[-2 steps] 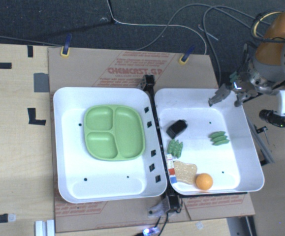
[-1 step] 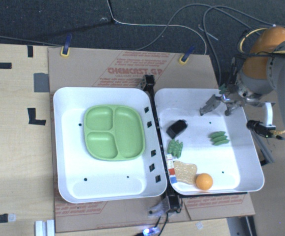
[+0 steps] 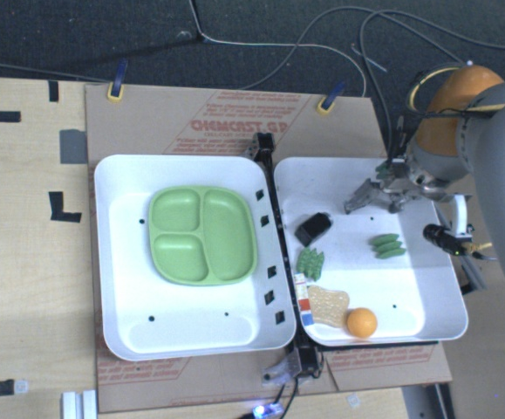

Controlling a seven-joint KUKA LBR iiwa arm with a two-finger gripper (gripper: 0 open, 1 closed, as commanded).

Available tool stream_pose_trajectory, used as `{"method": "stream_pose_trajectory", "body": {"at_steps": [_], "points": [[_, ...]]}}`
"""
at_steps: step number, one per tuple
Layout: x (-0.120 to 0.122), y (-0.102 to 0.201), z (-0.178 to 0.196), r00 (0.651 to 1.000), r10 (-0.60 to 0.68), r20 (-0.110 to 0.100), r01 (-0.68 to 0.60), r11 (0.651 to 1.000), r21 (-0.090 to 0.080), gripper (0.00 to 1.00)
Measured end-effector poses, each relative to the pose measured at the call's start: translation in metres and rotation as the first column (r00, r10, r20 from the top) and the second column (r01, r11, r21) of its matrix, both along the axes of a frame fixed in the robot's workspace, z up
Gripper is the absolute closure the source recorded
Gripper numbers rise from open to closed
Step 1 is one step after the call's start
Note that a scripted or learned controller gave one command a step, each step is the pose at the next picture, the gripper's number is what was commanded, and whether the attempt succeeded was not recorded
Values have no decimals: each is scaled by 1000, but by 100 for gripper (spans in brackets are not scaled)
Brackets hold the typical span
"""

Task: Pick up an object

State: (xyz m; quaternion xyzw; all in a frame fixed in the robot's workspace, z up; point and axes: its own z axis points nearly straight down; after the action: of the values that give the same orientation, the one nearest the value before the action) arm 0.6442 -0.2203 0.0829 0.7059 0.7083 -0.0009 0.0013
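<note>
An orange ball (image 3: pixel 361 323) sits at the lower edge of the right-hand white bin (image 3: pixel 426 299), touching a tan, speckled slab (image 3: pixel 328 305) on its left, with a small red-and-white packet (image 3: pixel 302 292) just beside that against the divider. Higher up the frame lie a leafy green toy (image 3: pixel 310 262) and, above it, a tilted black block (image 3: pixel 313 228). A green pod-shaped piece (image 3: pixel 388 246) rests alone toward the bin's right side. Above it, in the upper right of the bin, the gripper (image 3: pixel 372 195) hangs with its two grey fingers (image 3: pixel 358 202) spread apart and nothing between them, well clear of every object. The grey arm with its orange band (image 3: pixel 467 90) enters from the frame's right edge. In the left bin (image 3: pixel 121 260), a green divided plate (image 3: pixel 204 235) lies flat near the centre. Both bins stand on a cardboard sheet (image 3: pixel 226 120), with black cables (image 3: pixel 261 37) trailing across the dark floor at the top of the frame.
</note>
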Motion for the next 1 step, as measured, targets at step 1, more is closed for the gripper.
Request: {"method": "stream_pose_trajectory", "body": {"at_steps": [1], "points": [[2, -1, 14, 1000, 1, 4, -1, 1000, -3, 100]]}}
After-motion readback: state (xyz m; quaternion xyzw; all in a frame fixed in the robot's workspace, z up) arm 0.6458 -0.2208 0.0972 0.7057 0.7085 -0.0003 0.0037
